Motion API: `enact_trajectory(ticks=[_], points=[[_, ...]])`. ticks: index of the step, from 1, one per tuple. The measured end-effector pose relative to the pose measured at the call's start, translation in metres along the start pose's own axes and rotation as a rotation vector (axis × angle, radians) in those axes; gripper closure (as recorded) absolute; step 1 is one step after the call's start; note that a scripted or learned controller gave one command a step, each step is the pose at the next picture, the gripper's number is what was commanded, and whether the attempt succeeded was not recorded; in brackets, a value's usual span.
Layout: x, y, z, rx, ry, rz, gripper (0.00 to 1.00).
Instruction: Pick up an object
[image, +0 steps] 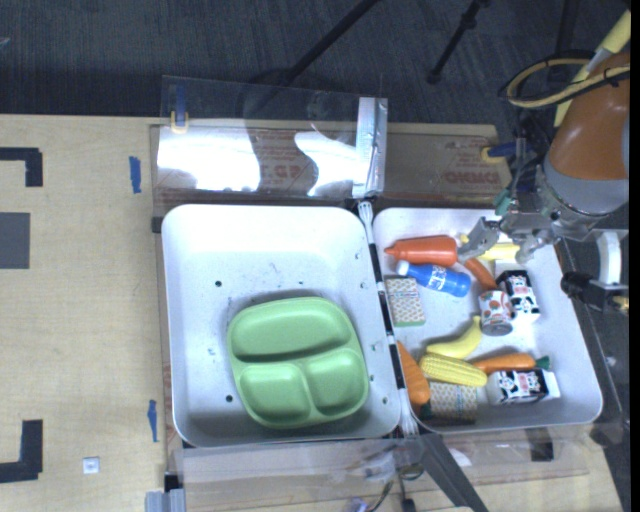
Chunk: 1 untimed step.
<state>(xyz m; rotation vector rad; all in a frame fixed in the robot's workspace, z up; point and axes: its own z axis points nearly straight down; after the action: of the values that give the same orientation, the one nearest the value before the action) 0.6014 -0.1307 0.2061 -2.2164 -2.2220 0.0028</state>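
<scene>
The right bin (585, 345) holds several toy foods. An orange carrot (425, 247) lies at the back with a blue bottle (441, 280) just in front of it. Further forward are a small can (495, 315), a cow-patterned carton (517, 292), a banana (455, 344), a corn cob (455, 372), a second carrot (510, 360) and another cow-patterned carton (522, 385). My gripper (505, 238) hangs over the bin's back right part, beside the carrot's right end. It is open, its fingers are splayed, and nothing is held between them.
The left bin (195, 260) holds a green divided plate (297, 358). A third carrot (413, 372) lies along the right bin's left wall, near a woven pad (405, 300). A clear panel (270, 150) stands behind the bins. Cables hang at the upper right.
</scene>
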Motion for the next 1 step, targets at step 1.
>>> enact_trajectory(ticks=[1], points=[[-0.0421, -0.0635, 0.0808, -0.005, 0.001, -0.304, 0.00]])
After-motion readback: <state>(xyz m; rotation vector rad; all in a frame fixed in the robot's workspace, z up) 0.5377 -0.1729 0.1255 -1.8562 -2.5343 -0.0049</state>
